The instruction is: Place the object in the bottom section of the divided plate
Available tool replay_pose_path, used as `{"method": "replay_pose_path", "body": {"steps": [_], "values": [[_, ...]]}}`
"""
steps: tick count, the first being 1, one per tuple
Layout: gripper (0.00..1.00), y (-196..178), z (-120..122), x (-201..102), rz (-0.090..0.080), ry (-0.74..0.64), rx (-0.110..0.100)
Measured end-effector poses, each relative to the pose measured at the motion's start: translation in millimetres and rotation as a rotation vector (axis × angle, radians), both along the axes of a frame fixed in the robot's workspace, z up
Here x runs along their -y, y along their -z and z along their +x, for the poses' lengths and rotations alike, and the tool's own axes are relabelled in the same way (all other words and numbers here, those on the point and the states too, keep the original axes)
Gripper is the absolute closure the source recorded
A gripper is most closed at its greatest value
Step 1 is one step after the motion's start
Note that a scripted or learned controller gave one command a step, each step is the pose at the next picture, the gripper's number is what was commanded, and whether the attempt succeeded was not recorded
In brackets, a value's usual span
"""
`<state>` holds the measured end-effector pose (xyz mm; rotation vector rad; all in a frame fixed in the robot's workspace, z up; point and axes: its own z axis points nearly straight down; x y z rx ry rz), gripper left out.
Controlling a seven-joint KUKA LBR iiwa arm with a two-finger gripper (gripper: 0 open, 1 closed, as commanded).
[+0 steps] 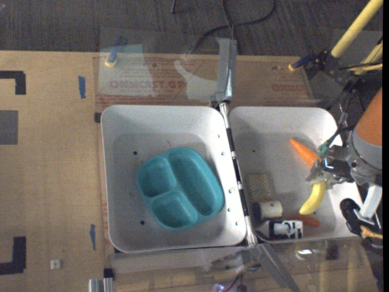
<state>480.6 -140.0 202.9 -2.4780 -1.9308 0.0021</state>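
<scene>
Hovering at the right bin's [285, 115] far side, the gripper [322, 170] sits just above the banana's [312, 198] upper end, with the carrot [304, 151] just beside it; whether it is open or closed cannot be told. This looks like the pick step, perhaps targeting the banana; next comes a firm grasp, then carrying well across to the teal divided plate [179, 187] in the left bin [121, 126]. The panel beyond both bins bears faint reddish lettering, too washed out to read.

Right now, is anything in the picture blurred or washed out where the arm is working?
Camera view: the arm's orange band at the right edge is soft and blurred; the end effector above the banana is murky, its detail hard to read. The clear sheet behind the bins shows glare. The plate is evenly lit and sharp.
</scene>
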Motion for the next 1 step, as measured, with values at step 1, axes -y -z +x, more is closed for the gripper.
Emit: {"method": "replay_pose_path", "body": {"steps": [1], "values": [[1.00,-5.4,62.4,-81.8,0.001,-0.040,0.001]]}}
